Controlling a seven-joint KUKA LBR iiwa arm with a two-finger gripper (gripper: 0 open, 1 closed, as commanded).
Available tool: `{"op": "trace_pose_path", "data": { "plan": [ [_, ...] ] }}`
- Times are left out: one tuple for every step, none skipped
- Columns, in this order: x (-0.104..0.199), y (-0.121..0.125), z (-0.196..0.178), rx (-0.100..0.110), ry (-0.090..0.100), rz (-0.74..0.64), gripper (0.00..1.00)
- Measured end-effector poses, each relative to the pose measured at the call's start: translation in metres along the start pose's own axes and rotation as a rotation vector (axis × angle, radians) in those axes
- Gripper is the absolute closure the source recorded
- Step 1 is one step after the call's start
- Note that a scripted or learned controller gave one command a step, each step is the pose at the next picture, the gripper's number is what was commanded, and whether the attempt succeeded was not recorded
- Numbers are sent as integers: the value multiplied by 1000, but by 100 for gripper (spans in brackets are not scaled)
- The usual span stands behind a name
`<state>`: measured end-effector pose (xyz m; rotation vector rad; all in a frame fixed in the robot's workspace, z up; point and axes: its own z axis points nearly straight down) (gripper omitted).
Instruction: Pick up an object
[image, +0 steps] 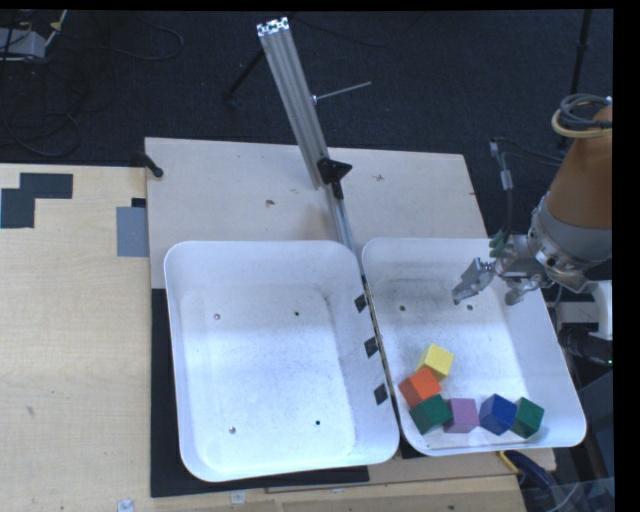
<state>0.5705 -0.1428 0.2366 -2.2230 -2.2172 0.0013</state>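
Several small blocks lie at the near end of the right bin (560, 370): a yellow block (438, 359), an orange block (421, 384), a dark green block (431, 412), a purple block (463, 413), a blue block (497, 413) and a green block (527, 416). My gripper (492, 288) hangs over the far right part of that bin, well behind the blocks. It is open, and nothing sits between its fingers (467, 284).
The left bin (185, 330) lies beside the right one, with black clips (371, 346) along their shared rim. A slanted aluminium post (300, 110) rises behind the bins. The arm's grey and orange wrist (585, 190) is at the right edge.
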Motion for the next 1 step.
{"op": "trace_pose_path", "data": {
  "plan": [
    [27,-41,123,10,3,-3,0]
  ]
}}
